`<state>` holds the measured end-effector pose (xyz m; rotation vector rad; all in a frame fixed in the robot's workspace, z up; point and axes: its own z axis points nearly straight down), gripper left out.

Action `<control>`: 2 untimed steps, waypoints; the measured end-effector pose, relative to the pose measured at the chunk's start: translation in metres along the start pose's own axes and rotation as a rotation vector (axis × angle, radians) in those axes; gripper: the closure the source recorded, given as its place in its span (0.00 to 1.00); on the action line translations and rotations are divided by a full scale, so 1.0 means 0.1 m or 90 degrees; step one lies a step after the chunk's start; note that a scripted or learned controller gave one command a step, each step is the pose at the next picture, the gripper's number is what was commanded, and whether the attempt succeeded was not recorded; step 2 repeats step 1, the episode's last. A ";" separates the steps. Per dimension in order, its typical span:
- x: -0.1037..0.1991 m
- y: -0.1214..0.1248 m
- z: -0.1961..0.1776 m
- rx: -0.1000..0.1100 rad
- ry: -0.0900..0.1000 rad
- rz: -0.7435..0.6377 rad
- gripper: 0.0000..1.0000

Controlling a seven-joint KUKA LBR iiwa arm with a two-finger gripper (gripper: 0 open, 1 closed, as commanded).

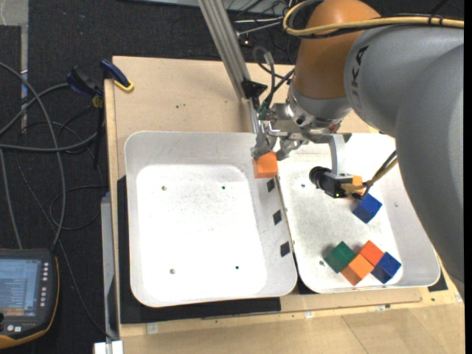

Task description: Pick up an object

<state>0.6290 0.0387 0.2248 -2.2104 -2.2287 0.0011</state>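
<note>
Two shallow white plastic bins, the left bin (147, 220) peppered with dark specks. Above its right rim, a small orange cube (265, 166). Right of that rim, a lone blue cube (366, 207), then a cluster: green cube (341, 257), two orange blocks (364, 262), dark blue cube (386, 268). Tan wooden bench (184, 94) underneath.

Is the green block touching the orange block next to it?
Touching. The camera view shows the green block pressed against the orange block, no gap between them.
</note>
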 end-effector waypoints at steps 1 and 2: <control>0.47 0.01 -0.06 -0.002 0.000 0.000 1.00; 0.47 0.01 -0.06 -0.002 0.000 0.000 1.00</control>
